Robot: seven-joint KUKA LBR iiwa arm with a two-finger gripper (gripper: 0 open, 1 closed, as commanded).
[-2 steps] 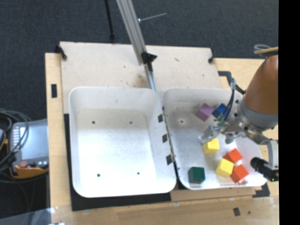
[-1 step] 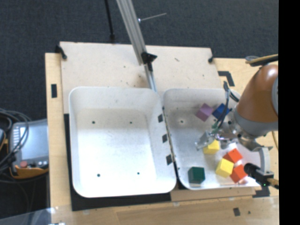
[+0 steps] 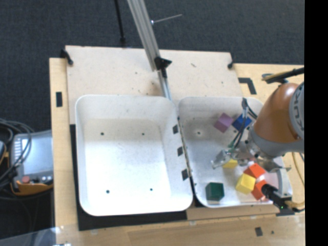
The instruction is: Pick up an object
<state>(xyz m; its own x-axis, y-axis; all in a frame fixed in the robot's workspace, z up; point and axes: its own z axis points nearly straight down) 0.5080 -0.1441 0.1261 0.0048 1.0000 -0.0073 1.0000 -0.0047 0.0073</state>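
My gripper [image 3: 224, 159] is low in the right bin [image 3: 197, 111], near its middle, under the arm's orange band [image 3: 277, 119]. A small yellow block [image 3: 231, 164] lies right at the gripper's tip; whether they touch is unclear. Behind the gripper lie a purple block [image 3: 223, 122] and a blue block [image 3: 242, 122]. To its front right are an orange block [image 3: 254, 170], a larger yellow block [image 3: 246, 184] and a red-orange piece [image 3: 260, 189]. A dark green block [image 3: 214, 190] rests at the bin's front wall.
The left bin [image 3: 82, 137] sits beside the right one, sharing a middle wall [image 3: 182, 147]. A slanted metal rail [image 3: 146, 29] rises from behind the bins. A control pendant [image 3: 31, 163] and cables lie off the bench's left side.
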